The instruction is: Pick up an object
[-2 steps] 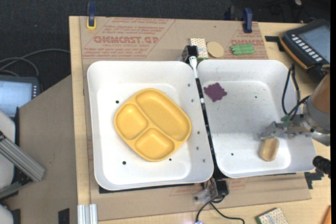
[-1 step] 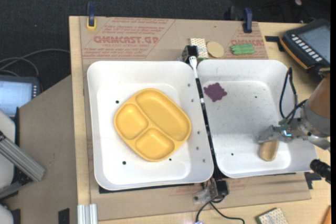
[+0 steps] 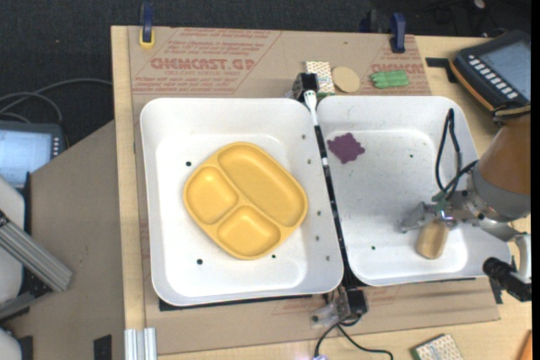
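Tan cylinder [image 3: 432,241], a small cork-like piece, is lying in the right bin [image 3: 396,270] near its front right corner, and the gripper [image 3: 430,217] is hovering directly over its upper end. Whether the jaws are apart or together I cannot tell; the metal parts are blurring against the white floor. A purple scrap [image 3: 346,147] is sitting well apart near the back left of that bin, and a yellow divided plate [image 3: 245,200] is lying in the left bin [image 3: 160,181]. For a clean pick, the jaws should be straddling the cylinder across its narrow width, centred, descending fully before closing, since it is likely rolling easily.
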Robot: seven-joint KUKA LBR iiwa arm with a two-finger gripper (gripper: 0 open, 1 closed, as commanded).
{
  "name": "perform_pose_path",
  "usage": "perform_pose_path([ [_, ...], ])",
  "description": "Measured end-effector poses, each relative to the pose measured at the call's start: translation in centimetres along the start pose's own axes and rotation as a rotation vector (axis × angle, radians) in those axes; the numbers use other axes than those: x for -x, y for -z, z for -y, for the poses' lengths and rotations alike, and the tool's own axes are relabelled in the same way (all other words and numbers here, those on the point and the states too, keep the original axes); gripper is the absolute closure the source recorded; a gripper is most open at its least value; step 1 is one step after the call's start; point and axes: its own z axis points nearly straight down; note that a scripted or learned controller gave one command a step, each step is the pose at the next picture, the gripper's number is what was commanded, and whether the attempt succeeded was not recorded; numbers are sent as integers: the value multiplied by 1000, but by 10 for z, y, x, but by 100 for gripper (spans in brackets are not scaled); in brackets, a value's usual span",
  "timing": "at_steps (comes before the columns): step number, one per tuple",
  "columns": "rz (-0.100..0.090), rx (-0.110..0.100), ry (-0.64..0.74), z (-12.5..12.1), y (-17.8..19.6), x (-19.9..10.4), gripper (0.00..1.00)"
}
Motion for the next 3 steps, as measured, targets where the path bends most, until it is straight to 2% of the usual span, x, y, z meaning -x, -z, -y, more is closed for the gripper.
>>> perform_pose_path([
  [1,3,3,-2,0,10,1,100],
  [2,0,1,4,-7,0,-65,100],
  [3,3,11,6,-90,1,-99,100],
])
